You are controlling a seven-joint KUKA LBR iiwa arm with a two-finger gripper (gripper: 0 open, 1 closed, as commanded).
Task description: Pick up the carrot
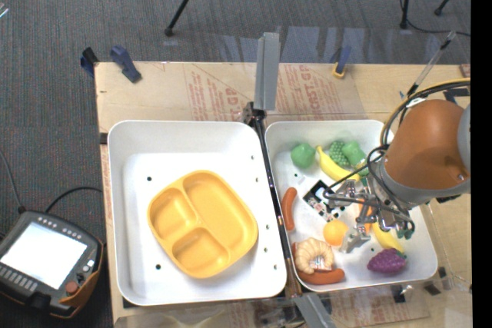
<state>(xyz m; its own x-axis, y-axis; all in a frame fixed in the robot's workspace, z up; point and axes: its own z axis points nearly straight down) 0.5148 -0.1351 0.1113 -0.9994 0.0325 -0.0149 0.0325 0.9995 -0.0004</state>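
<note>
The gripper (360, 233) is low inside the right bin (421, 266), under the arm's orange band (427, 150). A rounded orange piece (336, 232), which looks like the carrot, lies on the bin floor just left of the gripper and touches or nearly touches it. A small orange sliver (368, 226) shows within the gripper's metal parts. I cannot tell whether anything is held. The wrist hides part of the bin floor behind the gripper.
Around the gripper in the right bin lie a yellow piece (389, 240), purple grapes (387, 261), a shrimp-like toy (313, 253), two red sausages (288, 207), a banana (334, 165) and green vegetables (303, 156). The left bin (131, 157) holds a yellow divided plate (201, 223).
</note>
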